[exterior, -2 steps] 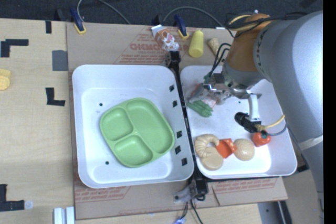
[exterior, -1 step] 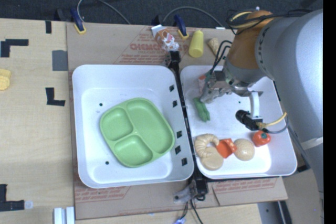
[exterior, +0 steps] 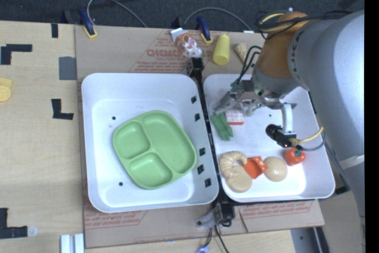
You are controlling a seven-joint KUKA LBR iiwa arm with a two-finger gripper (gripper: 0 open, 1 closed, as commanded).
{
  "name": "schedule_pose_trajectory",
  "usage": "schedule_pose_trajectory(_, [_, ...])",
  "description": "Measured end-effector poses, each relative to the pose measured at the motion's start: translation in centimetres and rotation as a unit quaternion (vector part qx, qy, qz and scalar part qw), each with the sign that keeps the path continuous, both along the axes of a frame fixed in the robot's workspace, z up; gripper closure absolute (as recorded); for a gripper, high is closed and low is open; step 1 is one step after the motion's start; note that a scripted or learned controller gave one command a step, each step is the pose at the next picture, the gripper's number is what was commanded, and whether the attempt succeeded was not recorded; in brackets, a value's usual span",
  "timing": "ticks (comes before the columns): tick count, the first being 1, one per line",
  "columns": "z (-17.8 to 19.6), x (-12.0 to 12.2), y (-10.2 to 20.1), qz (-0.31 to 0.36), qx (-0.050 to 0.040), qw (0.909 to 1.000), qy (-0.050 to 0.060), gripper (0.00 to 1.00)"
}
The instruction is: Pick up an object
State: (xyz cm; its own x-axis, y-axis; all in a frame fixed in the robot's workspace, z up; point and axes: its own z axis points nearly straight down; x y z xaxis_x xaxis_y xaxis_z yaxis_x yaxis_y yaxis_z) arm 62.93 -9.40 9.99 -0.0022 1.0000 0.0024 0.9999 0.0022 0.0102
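My gripper [exterior: 235,106] is low in the upper left part of the right bin [exterior: 314,186]. Its grey fingers [exterior: 222,105] stand apart, so it is open, with nothing seen between them. Just under the fingertips lies a small white item with a red label [exterior: 235,119]. A green vegetable-like piece [exterior: 222,127] lies beside it on the left. Along the bin's front lie a pale croissant [exterior: 233,165], an orange wedge [exterior: 254,166], a beige round piece [exterior: 276,169] and a red tomato-like piece [exterior: 295,156].
A green divided plate [exterior: 154,148] lies in the left bin [exterior: 98,127]. Behind the bins on the cardboard are a yellow object [exterior: 221,49], a beige piece [exterior: 241,51] and a small packet [exterior: 187,42]. The arm's body covers the right bin's far right corner.
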Motion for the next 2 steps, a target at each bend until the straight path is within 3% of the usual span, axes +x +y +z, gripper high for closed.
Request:
schedule_pose_trajectory(1, [-1.02,0.63,-0.68,0.0,-0.0005,1.0,-0.001,0.0])
schedule_pose_trajectory(2, [-0.33,0.43,-0.64,0.001,-0.0011,1.0,0.002,1.0])
